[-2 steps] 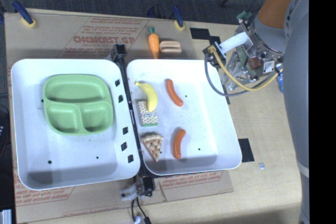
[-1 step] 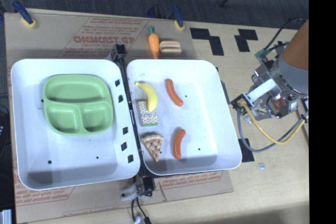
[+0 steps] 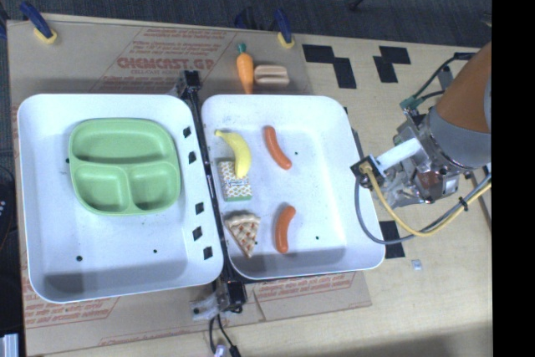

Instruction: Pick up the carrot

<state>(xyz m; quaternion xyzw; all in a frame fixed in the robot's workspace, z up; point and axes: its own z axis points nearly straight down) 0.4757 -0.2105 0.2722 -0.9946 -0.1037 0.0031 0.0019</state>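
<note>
The carrot (image 3: 244, 69) lies on the counter (image 3: 418, 297), outside both bins. It sits just past the far edge of the right bin (image 3: 330, 251), near the bin's left corner. Its green top points away from the bins and its orange tip points toward them. Right beside the carrot is a small hot dog in a bun (image 3: 271, 76). The two look very close, maybe touching.

Inside the right bin there is a banana (image 3: 236, 150), and a small packet (image 3: 235, 181) lies against its lower end. Under the packet is a slice of pizza (image 3: 243, 232). There are also two sausages. One sausage (image 3: 277, 147) is near the top of the bin and the other sausage (image 3: 284, 228) is near the bottom.

The left bin (image 3: 50, 263) holds a green tray (image 3: 124, 165) with three parts.

The arm is on the right side, over the counter and just outside the right bin. Its pincer (image 3: 422, 180) is well apart from the carrot. Wires and metal parts crowd around the pincer, so I cannot tell how it is set. No thing can be seen in it.
</note>
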